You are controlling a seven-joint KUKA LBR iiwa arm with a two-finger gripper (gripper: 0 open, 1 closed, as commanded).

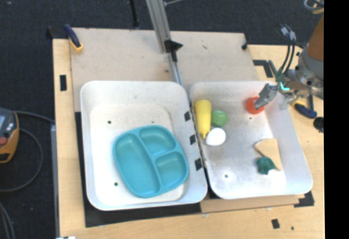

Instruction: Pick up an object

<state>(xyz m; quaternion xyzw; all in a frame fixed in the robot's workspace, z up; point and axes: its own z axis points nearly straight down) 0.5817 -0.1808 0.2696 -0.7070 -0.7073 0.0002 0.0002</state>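
Gripper (265, 97) reaching in at the upper right of the right bin (240, 178), poised right at a small red-orange object (253, 105) — whether open or closed around it, impossible to tell. Along that bin's left wall, a yellow piece (203, 115) with a green ball (220, 118) and a white egg shape (216, 137) beside it; toward the lower right, a tan wedge (268, 149) touching a dark teal lump (265, 165). In the left bin (98, 107) on the tabletop (120, 52) — a blue divided plate (150, 160).

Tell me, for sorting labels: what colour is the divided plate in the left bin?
Light blue; the plate shows clearly in the camera view.
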